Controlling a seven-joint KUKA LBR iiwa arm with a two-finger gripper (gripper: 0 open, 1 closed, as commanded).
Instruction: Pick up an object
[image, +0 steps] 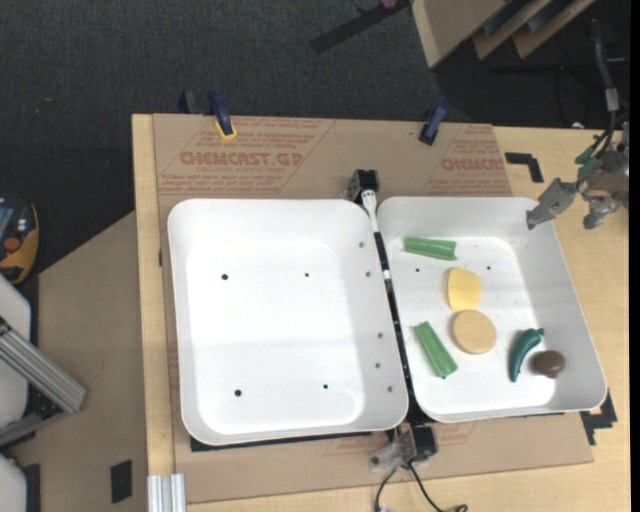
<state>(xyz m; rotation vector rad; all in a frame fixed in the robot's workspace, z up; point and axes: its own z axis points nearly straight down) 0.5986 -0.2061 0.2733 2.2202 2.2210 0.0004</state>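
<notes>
The right bin (568, 300) holds several small objects. A green stick (430, 247) lies near its back, with a yellow wedge (463, 289) and a tan round disc (474, 332) below it. A second green stick (435, 349) lies to the disc's left. A dark green pepper (523, 352) and a brown ball (546, 363) sit at the front right. My gripper (571, 211) hangs above the bin's back right corner, open, with nothing between its fingers, well apart from all the objects.
The left bin (270, 320) sits beside the right one on a brown board (300, 150). Two clamps (221, 115) hold the board's back edge. A black latch (364, 186) sits between the bins at the back.
</notes>
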